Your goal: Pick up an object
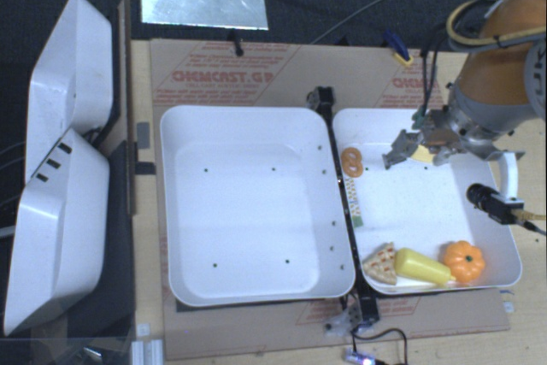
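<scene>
Though near yellow piece [422, 153], pincer [402, 154] (blurred)

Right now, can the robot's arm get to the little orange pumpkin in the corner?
Probably yes. The gripper hangs over the right bin, and the pumpkin sits uncovered near that bin's front edge. Only the yellow piece beside it crowds one side.

The right bin [427, 209] holds the candidates for picking. A small orange pumpkin [462, 261] sits at the bin's five o'clock corner, touching a yellow, elongated piece [421, 267] lying on its side toward the six o'clock edge. Just beside that, toward seven o'clock, lies a pizza slice [381, 263]. A brown pretzel [351, 161] rests near the ten o'clock wall, well apart from the others.
</scene>
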Robot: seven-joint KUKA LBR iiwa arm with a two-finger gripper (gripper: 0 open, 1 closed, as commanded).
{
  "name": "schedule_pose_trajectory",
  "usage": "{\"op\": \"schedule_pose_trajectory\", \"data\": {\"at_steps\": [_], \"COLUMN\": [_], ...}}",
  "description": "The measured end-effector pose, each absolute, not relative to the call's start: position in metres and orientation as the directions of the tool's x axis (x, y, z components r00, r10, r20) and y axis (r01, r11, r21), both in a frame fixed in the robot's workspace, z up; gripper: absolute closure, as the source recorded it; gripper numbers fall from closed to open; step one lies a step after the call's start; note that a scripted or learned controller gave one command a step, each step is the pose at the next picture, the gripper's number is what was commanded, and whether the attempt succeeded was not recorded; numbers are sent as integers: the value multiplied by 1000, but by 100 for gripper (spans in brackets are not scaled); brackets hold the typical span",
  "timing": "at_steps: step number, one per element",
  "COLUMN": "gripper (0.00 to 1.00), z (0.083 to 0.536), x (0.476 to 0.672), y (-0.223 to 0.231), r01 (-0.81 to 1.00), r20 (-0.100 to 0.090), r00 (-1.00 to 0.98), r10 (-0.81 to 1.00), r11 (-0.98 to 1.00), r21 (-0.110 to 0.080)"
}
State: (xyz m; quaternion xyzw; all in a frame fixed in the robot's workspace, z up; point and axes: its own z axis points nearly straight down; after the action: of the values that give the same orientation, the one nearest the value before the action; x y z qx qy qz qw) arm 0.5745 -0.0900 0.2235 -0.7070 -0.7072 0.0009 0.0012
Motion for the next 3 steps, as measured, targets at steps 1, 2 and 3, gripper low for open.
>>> {"op": "schedule_pose_trajectory", "data": {"at_steps": [1,2,3], "gripper": [0,0,0], "z": [225,164,116], "x": [575,579,580], "y": [-90,-93,-103], "r01": [1000,1000,1000], "r20": [0,0,0], "r00": [-1,0,1], "r10": [1000,1000,1000], "r11": [1,0,-1], "r21": [1,-4,-3]}}
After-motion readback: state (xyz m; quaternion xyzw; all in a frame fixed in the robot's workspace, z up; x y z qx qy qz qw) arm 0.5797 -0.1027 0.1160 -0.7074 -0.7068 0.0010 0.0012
